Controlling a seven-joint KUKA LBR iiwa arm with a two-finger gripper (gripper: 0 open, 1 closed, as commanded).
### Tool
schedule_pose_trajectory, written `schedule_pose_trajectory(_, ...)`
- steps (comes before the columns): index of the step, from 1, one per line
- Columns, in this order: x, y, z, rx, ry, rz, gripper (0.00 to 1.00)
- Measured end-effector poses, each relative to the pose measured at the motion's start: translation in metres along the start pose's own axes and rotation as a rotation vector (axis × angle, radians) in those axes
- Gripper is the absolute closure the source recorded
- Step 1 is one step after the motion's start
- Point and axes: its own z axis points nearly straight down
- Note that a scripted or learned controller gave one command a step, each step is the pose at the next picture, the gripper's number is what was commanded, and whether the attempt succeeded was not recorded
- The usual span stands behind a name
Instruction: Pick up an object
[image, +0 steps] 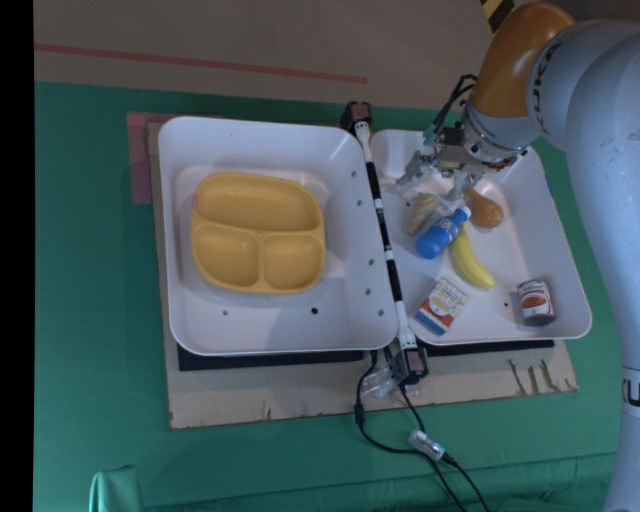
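Tool (440, 180) hovers spread, gripping nothing, over right bin (560, 300); blue bottle (440, 236) lies just below beside banana (470, 260); likely light, stiff, slick plastic; pinch across its body.

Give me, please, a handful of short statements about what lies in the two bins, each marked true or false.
1. The yellow divided tray lies in the left bin. True.
2. The banana lies in the left bin. False: it lies in the right bin, beside the blue bottle.
3. The gripper hovers over the right bin's upper part. True.
4. The small can stands in the yellow divided tray. False: it sits near the right bin's lower right corner.
5. The small carton lies next to the divider between the bins. True.
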Motion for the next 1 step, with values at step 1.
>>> schedule_pose_trajectory(1, -0.0042, 0.0037, -0.0187, -0.017, -0.006, 0.007, 1.0)
